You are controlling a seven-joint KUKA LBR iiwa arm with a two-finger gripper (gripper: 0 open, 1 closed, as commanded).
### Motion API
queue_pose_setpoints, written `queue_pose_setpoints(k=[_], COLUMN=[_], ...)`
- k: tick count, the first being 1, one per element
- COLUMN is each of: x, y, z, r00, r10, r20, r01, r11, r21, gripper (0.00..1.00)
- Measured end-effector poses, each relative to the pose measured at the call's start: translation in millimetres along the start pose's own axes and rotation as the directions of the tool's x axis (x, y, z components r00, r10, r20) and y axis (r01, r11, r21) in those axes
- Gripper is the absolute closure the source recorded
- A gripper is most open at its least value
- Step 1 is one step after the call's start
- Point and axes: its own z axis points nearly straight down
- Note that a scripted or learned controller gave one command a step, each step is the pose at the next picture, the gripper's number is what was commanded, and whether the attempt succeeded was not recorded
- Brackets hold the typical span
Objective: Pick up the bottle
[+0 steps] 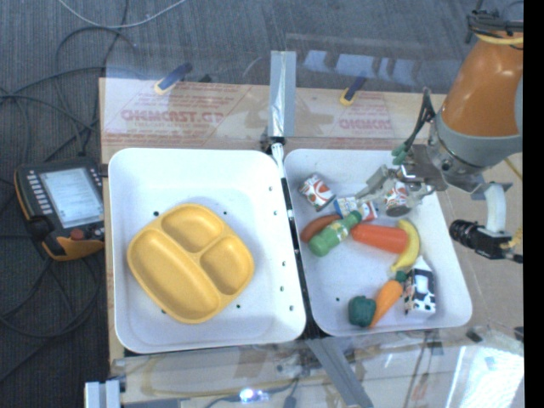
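While the gripper hangs over the right bin's far side, whether it is spread or pressed together cannot be told. One green bottle lies near the bin's left wall, beside one red sausage. Also there: two cans, two carrots, one banana, one carton. Left bin: one yellow tray.

Claw above right bin; bottle below

Single fixed camera above bench, angled down over both bins, arm entering right.
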Motion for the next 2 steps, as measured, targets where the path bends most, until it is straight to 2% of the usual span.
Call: queue_pose_setpoints(k=[1,2], x=[25.4,11.2], y=[15.3,12.1], z=[89.4,158.8], r00=[0.999,0.999], r10=[-0.048,-0.053], r20=[-0.001,0.004], r01=[0.048,0.053], r11=[0.999,0.998], r21=[0.001,-0.029], gripper=[0.0,0.0])
